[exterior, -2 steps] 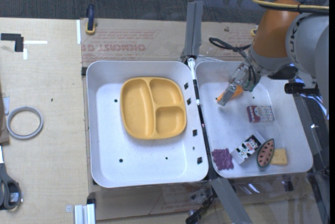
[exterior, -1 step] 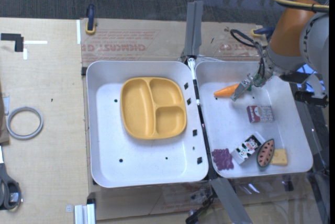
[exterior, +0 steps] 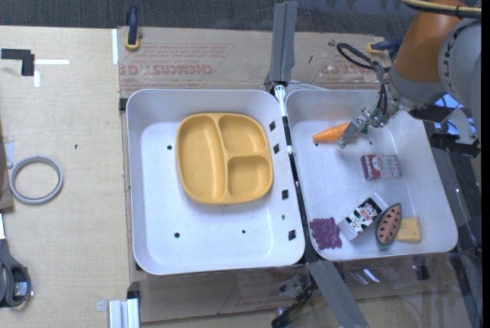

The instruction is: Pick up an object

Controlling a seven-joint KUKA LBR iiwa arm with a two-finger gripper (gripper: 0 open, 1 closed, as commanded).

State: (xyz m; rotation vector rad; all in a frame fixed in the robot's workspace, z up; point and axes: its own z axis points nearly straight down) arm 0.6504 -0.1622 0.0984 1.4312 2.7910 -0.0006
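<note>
Arm: the grey arm with the orange band comes in from the right and bends down into the right bin [exterior: 436,165].
Gripper: the gripper [exterior: 357,131] sits low at the thick end of the carrot [exterior: 331,134], touching it or just beside it; I cannot tell from here whether it is released or clenched, and I would not call the carrot held.
Carrot: lying flat near the back left of the right bin, point toward the divider between the 2 bins.
Other things in the right bin: a small red and white carton [exterior: 380,166] near the middle; along the front a purple bunch of grapes [exterior: 325,232], a black and white toy [exterior: 361,218], a watermelon slice [exterior: 388,224] and a yellow cheese wedge [exterior: 409,230].
Left bin: a yellow divided plate [exterior: 224,158] with 3 compartments.
Step in hand: my guess is the grasp itself, at the carrot.
Next move: a firm grip across the carrot, then a straight lift to see whether it comes up.
</note>
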